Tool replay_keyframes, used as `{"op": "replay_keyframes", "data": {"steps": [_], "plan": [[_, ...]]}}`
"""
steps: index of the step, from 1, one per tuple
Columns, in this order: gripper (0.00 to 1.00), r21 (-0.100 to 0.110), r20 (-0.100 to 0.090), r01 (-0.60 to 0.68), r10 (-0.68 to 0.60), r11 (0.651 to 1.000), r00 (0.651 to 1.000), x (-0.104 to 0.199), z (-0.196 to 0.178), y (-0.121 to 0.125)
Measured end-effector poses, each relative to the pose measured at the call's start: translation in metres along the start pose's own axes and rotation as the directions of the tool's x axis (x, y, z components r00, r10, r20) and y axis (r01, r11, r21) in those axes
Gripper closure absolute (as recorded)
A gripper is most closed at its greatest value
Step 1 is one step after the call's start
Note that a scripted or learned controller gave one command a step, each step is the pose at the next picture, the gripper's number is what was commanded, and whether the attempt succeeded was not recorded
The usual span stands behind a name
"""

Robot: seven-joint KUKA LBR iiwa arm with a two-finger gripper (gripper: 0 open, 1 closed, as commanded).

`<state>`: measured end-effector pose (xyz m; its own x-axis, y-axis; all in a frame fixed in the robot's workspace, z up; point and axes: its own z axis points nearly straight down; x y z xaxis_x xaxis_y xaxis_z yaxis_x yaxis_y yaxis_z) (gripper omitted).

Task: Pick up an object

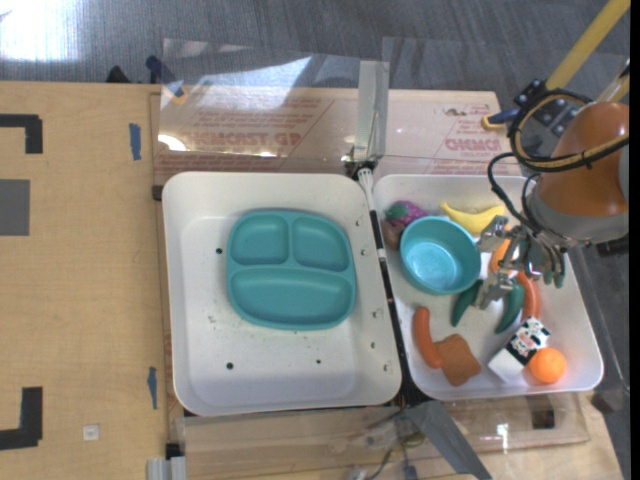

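Observation:
My gripper [520,276] hangs low over the right bin [580,368], just right of a teal bowl [437,255]. Its fingers stand apart, so it is open, and nothing is clamped between them. Under and just below it lie a red-orange chili [529,295] and a dark green pepper [509,315]. A yellow banana [470,214] lies behind the bowl, with a purple toy [405,212] at the bowl's far left. Nearer the front are a red sausage [425,336], a brown bread piece [459,359], a cow-patterned block [526,343] and an orange ball [547,366].
The left bin [190,268] holds a teal divided plate [291,268]. A grey divider rail [383,268] separates the two bins. The arm's orange band [590,163] rises at the right over the bin's far corner. A clear panel [270,118] stands behind the bins.

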<state>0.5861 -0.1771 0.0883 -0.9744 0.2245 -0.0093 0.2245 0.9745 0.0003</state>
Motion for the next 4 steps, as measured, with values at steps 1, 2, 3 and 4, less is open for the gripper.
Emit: {"op": "replay_keyframes", "data": {"steps": [1,2,3,4], "plan": [[1.0,0.002,0.011,0.001,-0.001,1.0,1.0,-0.003,-0.013,0.0],[0.0,0.001,0.01,0.002,-0.002,1.0,1.0,-0.003,-0.013,0.001],[1.0,0.003,0.016,0.002,-0.002,1.0,1.0,-0.005,-0.025,0.001],[1.0,0.002,0.007,-0.173,0.173,0.985,0.985,0.093,-0.002,-0.054]]}}
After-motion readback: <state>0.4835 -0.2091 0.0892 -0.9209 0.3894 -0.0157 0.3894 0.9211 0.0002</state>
